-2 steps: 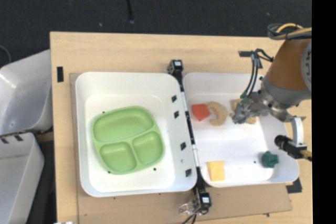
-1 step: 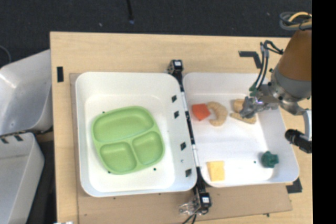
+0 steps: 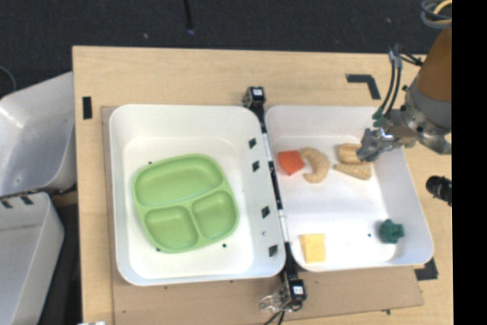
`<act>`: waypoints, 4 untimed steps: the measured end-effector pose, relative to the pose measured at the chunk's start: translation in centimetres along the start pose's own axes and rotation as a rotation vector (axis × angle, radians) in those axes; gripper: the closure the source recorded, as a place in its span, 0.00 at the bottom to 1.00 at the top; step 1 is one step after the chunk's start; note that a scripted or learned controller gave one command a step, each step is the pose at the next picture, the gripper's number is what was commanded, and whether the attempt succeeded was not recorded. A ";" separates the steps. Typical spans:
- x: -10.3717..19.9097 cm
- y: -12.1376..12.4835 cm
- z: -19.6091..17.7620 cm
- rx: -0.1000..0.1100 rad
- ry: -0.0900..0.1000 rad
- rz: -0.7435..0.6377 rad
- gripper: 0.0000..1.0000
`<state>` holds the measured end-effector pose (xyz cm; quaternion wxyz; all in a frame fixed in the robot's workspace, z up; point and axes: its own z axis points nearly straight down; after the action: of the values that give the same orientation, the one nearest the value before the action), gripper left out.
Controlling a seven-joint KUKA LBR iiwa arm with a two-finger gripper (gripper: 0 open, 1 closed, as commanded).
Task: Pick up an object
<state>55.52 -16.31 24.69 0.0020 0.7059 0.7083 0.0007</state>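
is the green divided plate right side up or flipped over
Right side up. The green divided plate in the left bin shows its three recessed compartments facing up, with a raised rim around them.

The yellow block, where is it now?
The yellow block lies in the right bin, near its front-left corner, below the red block and left of the green toy.

Glossy white plastic bins (image 3: 122, 186) on a matt wooden bench (image 3: 228, 76).
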 end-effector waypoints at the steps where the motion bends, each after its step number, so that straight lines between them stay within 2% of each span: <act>1: 3.8 2.1 0.1 0.003 0.002 -0.003 1.00; 2: 8.1 3.6 1.1 0.003 0.002 -0.003 1.00; 3: 13.1 5.9 0.0 0.002 0.003 -0.004 1.00; 4: 18.0 7.4 1.3 0.004 0.001 -0.003 1.00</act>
<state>62.92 1.70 23.35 -0.0001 0.7050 0.7092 -0.0004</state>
